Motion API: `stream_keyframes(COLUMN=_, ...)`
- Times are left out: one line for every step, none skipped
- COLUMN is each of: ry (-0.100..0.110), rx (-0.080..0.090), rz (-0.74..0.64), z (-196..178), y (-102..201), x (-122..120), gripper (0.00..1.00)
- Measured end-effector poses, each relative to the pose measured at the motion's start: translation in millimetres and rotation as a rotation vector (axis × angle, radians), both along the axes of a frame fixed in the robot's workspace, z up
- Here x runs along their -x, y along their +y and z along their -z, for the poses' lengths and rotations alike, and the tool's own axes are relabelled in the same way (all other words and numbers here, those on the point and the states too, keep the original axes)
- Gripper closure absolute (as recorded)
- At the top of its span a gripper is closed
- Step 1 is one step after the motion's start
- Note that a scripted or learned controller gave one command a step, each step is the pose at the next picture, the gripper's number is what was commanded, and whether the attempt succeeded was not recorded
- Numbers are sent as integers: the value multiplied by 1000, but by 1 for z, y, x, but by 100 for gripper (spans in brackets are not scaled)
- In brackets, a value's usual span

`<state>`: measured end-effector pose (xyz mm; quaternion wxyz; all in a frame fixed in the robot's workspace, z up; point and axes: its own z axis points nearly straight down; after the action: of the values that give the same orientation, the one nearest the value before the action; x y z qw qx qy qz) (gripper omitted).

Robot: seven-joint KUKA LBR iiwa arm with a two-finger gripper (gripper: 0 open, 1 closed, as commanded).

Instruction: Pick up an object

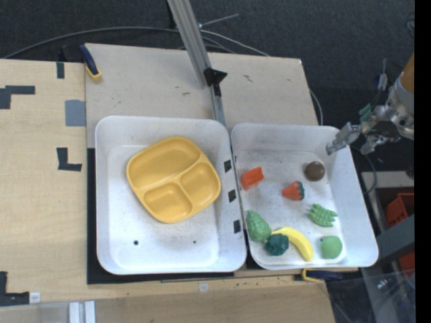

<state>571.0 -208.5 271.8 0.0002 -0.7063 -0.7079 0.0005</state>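
Over right bin's [350, 180] far-right corner, gripper [350, 138] approaching, nothing held, finger gap can't tell; next needs descent w/ aim, e.g. brown ball [314, 171].

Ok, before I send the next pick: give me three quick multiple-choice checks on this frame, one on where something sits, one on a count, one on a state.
1. Where is the yellow tray?
A. in the left bin
B. in the right bin
C. on the bare bench

2. How many toys lie in the right bin?
A. three
B. five
C. eight

3. How does the gripper stand to the toys?
A. clamped on the banana
B. over the bin's far right edge, touching none
C. pressed on the tray

Answers:
1. A, the tray lies in the left bin.
2. C, there are the orange block, brown ball, red piece, light green piece, green leafy piece, dark green piece, banana and green ball.
3. B, it sits at the rim, apart from every toy.
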Motion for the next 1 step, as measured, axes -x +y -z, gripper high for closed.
stream_keyframes(ry=0, rx=0, rz=0, z=0, y=0, x=0, gripper=0)
